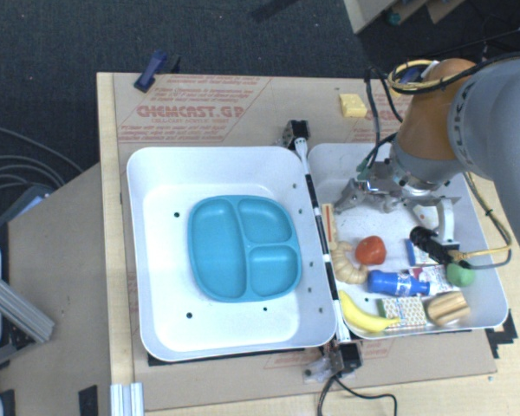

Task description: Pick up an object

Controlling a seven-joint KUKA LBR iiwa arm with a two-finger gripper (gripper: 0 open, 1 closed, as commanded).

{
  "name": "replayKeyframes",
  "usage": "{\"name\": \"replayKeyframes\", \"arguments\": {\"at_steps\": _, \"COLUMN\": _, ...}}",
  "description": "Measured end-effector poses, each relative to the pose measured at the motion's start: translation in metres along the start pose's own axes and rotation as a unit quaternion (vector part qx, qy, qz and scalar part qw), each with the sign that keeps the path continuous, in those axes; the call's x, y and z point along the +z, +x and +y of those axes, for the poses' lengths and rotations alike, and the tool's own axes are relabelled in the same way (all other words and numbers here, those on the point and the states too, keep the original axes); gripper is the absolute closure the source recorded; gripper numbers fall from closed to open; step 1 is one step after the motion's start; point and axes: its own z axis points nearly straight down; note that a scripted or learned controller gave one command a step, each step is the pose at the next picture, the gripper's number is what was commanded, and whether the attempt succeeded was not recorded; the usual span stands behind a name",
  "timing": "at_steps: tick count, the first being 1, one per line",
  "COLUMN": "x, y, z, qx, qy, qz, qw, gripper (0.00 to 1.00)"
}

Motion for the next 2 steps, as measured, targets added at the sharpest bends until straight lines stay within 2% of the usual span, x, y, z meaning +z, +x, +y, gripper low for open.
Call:
{"name": "replayKeyframes", "arguments": {"at_steps": 1, "x": -0.0108, "y": 0.0004, "z": 0.001, "qx": 0.0, "qy": -0.002, "qz": 0.0, "qw": 1.0, "gripper": 1.0}}
{"name": "replayKeyframes", "arguments": {"at_steps": 2, "x": -0.0106, "y": 0.0004, "z": 0.0008, "qx": 0.0, "qy": -0.001, "qz": 0.0, "qw": 1.0, "gripper": 0.0}}
